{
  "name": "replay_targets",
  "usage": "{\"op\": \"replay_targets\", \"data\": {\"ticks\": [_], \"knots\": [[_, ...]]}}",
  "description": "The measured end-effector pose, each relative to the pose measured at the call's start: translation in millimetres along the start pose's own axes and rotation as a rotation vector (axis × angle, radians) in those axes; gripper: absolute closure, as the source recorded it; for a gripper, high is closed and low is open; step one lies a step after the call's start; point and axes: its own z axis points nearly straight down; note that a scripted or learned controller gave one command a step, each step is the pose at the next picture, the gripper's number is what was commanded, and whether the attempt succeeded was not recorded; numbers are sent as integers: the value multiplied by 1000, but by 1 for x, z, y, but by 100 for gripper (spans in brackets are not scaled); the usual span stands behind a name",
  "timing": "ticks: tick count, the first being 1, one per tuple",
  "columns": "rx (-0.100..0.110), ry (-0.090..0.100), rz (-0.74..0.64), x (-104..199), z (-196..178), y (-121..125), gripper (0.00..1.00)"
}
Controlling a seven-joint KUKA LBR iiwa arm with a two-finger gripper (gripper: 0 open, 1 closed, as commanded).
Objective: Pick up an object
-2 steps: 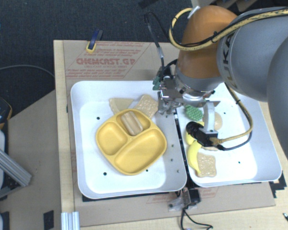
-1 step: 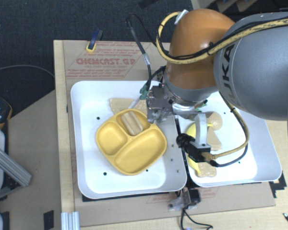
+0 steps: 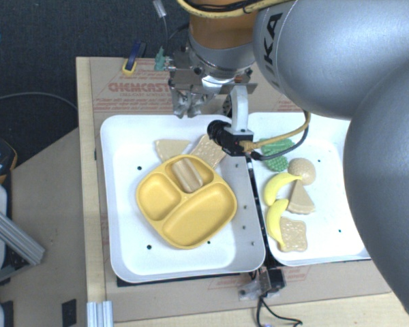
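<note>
In the left bin [image 3: 116, 203], a yellow divided plate [image 3: 191, 220] sits near the middle, turned at an angle. A tan block [image 3: 187, 174] lies in its far right compartment, and the other two compartments show bare yellow. Just behind the plate, a pale tan wedge [image 3: 169, 148] lies flat on the bin floor, its near edge tucked against the plate's rim.

Up above that, the gripper [image 3: 186, 104] hangs over the far rim of this bin, just behind the wedge. Whether the jaws are apart or together, I cannot tell from this angle. Right beside the wedge is a speckled cracker [image 3: 208, 150], tilted and touching the plate's far edge.

Across the divide, the right bin [image 3: 334, 213] holds a cluster along its left side. A green piece [image 3: 276, 158] lies farthest back, with a round tan bun [image 3: 303, 171] just beside it. A yellow banana [image 3: 278, 186] curves below them, and a second banana [image 3: 275, 218] lies nearer still. A tan slice [image 3: 301, 199] rests between the bun and a square biscuit [image 3: 293, 235] at the front.
</note>
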Motion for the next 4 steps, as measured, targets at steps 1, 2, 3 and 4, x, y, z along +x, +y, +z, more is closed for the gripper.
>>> {"op": "replay_targets", "data": {"ticks": [1,2,3,4], "knots": [[19,-4,2,25,41,-22,100],[17,-5,12,-45,22,-58,100],[23,-4,9,-69,51,-121,100],[9,-1,2,-46,25,-124,100]]}}
